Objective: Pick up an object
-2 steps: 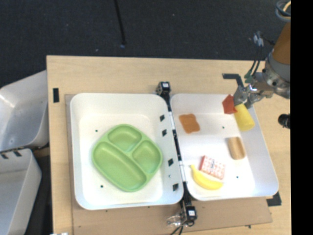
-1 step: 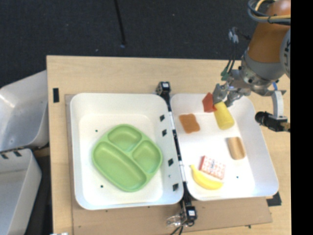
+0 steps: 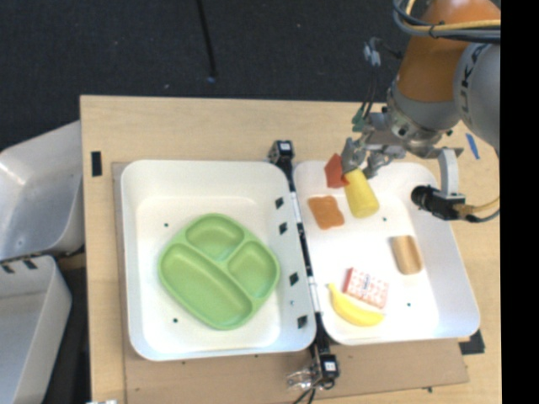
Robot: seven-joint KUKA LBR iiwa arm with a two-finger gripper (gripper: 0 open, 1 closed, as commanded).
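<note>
- While the banana [image 3: 354,310] and the patterned block [image 3: 367,286] lay nearest, the tan piece [image 3: 406,253] sat at three o'clock in the right bin [image 3: 446,301].
- The gripper [image 3: 360,160] hung at twelve o'clock over the yellow cylinder [image 3: 361,194]; whether it pinched the cylinder could not be told.
- The grasp step seemed in hand; next called for a firm closing, then a lift.

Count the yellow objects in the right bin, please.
2. The yellow cylinder lies near the bin's far end, below the gripper; the banana lies at its near edge. The arm may hide others.
</note>
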